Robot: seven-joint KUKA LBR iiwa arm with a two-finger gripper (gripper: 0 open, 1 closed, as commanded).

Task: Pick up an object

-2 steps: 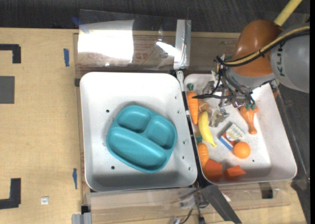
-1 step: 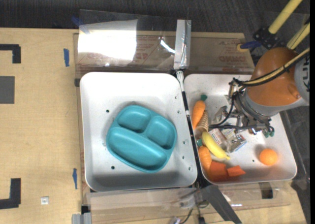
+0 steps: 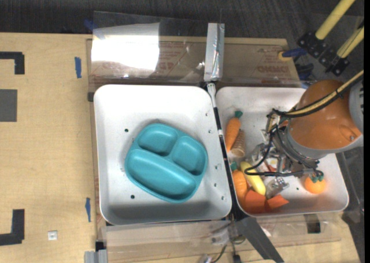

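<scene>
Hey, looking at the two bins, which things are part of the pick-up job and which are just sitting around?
Job:
gripper, down among the toys
carrot
yellow piece
small orange fruit
orange pieces
right bin

Lying about:
teal divided plate
left bin
clear plastic sheet

Grey arm w/ orange band (image 3: 324, 120) covers most of the right shallow white bin (image 3: 338, 201), and is cut off at the right edge. Small orange round toy (image 3: 315, 184) half tucked under it. Clutter by the yellow banana-shaped toy (image 3: 254, 180) too tangled to ID tbh.
</scene>
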